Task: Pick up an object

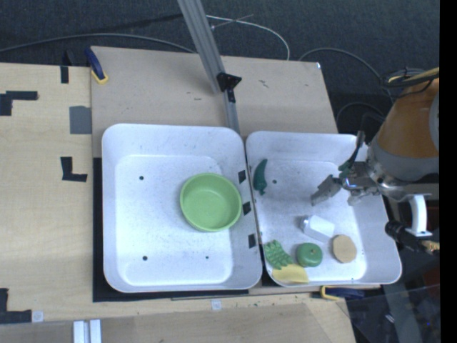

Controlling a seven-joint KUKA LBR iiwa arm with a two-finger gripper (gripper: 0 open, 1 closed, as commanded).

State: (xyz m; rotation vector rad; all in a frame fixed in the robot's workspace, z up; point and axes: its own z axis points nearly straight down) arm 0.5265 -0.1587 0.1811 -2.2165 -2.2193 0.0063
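The grey two-finger gripper (330, 189) hangs over the right white bin (378, 266), fingers spread apart and grasping nothing. Just below it lies a small white block (318, 226), near a round green disc (309, 254) and a tan round piece (344, 249). A light-green plastic bowl (210, 202) sits in the left white bin (121, 191)

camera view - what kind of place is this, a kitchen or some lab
Most likely a robot lab: a plywood bench bears two white bins of small test objects such as a green bowl, with loose cables behind.
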